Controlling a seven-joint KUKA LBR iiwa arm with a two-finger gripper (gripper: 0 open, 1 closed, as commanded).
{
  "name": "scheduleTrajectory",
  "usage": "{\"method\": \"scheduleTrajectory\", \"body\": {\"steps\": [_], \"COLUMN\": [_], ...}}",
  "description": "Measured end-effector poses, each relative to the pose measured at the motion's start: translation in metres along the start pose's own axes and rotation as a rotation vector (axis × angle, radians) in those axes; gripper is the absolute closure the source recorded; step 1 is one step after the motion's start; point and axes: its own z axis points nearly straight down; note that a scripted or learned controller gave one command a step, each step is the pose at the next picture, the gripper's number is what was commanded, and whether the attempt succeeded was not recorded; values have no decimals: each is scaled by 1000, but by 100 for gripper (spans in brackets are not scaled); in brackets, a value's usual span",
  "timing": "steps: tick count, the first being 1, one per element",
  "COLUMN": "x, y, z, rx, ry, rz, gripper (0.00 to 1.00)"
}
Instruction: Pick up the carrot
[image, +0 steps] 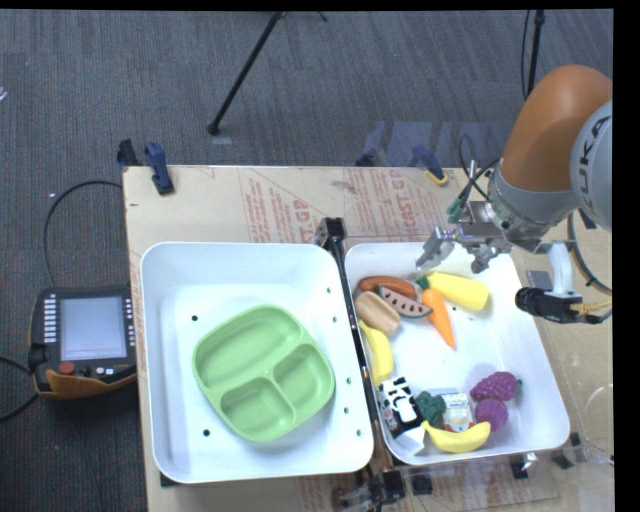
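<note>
The orange carrot (440, 316) with a green top lies slanted in the right bin (535, 345), near its upper middle, touching a yellow corn-like piece (460, 290) at its upper end. My gripper (457, 256) hangs over the bin's far edge, just above and behind the yellow piece and the carrot's top. Its fingers (434, 250) stand open and spread, with nothing between them.
Left of the carrot lie a watermelon slice (404, 303), a hot dog (384, 285), a bread roll (376, 313) and a banana (377, 352). Purple grapes (495, 393), a second banana (458, 437) and small boxes (401, 403) fill the near end. The left bin (165, 300) holds a green divided plate (263, 372).
</note>
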Motion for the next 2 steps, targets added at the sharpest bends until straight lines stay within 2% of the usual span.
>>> {"method": "scheduleTrajectory", "body": {"steps": [1, 2], "x": [-29, -31], "y": [-12, -12], "z": [146, 135], "rx": [2, 2], "ry": [3, 3], "rz": [-49, -43], "gripper": [0, 100]}}
